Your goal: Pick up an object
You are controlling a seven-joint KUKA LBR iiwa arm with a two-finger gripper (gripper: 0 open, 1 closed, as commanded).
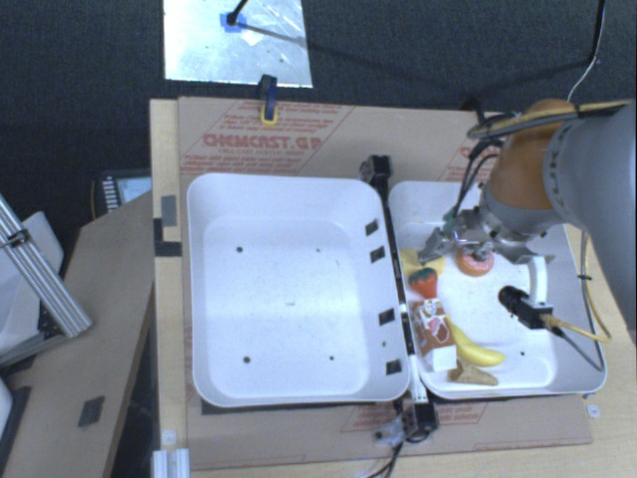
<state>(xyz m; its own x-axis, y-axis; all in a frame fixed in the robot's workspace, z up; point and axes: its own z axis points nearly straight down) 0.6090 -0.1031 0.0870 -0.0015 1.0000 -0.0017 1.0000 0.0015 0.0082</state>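
Cardboard under two white bins frames my work; every candidate lies in the right bin (572,371). Nearest my claw (450,237) is a strawberry (425,281) just below it, a banana (476,352) farther along the wall. I hover low to choose; whether my claw is spread I cannot tell

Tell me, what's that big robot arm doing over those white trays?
The grey and orange arm is reaching into the right bin, trying to pick something up. Its pincer hangs low over the toys near a strawberry and an orange-red round piece. A banana and a small brown packet lie closer to the front. Nothing looks grabbed yet. The left bin sits beside it.
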